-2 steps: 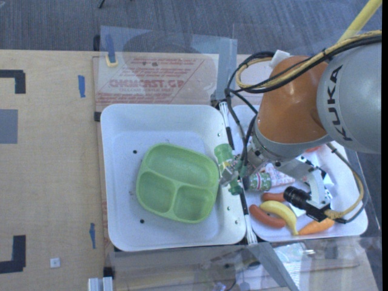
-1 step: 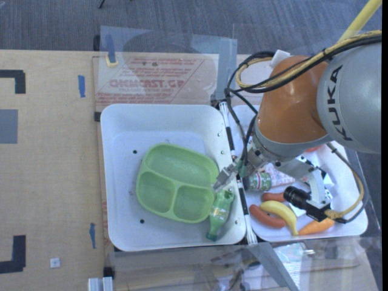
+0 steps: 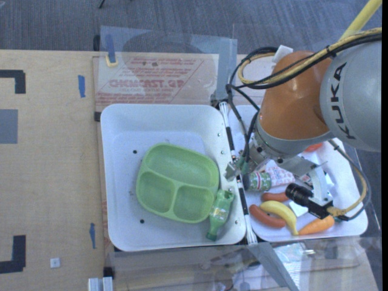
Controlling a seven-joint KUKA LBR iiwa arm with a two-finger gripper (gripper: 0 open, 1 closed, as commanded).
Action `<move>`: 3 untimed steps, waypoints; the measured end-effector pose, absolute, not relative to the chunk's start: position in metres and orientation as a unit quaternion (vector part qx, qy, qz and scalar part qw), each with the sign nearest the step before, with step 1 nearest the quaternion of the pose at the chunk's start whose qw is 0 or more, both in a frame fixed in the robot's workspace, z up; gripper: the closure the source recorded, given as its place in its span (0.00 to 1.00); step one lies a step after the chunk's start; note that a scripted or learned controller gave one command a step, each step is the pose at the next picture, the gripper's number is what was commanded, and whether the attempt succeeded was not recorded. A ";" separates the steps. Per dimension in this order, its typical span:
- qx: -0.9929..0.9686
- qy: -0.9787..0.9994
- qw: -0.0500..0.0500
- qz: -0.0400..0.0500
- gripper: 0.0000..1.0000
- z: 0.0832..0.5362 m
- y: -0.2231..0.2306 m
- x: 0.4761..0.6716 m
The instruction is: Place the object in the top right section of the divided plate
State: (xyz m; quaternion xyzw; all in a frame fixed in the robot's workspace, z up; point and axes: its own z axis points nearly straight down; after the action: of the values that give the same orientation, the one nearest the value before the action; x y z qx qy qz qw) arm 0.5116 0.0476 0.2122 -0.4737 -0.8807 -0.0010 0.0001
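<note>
Overhead view. My arm (image 3: pixel 303 102) leans over the right bin (image 3: pixel 357 223), its wrist hiding the claw, so I cannot tell the claw's state. The green divided plate (image 3: pixel 177 182) lies in the left bin (image 3: pixel 121 138), all sections bare. A green bottle (image 3: pixel 219 214) rests against the plate's lower right rim. In the right bin lie a can (image 3: pixel 262 180), a banana (image 3: pixel 282 212), a sausage (image 3: pixel 267 217) and a carrot (image 3: pixel 316 225). Risk, as I judge it: crowded items could spoil a grasp, and the bin wall between could snag the carry.

Grey KUKA-lettered arm (image 3: pixel 354 96), orange band, yellow and black cables.
</note>
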 end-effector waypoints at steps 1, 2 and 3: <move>-0.427 -0.904 0.000 0.000 1.00 0.239 0.052 0.480; -0.390 -0.921 0.001 0.000 1.00 0.230 0.060 0.480; -0.228 -0.974 0.000 0.000 1.00 0.231 0.054 0.480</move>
State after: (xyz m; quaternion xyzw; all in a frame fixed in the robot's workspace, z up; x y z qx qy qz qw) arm 0.4800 0.0537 0.2313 -0.2280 -0.9737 -0.0004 0.0001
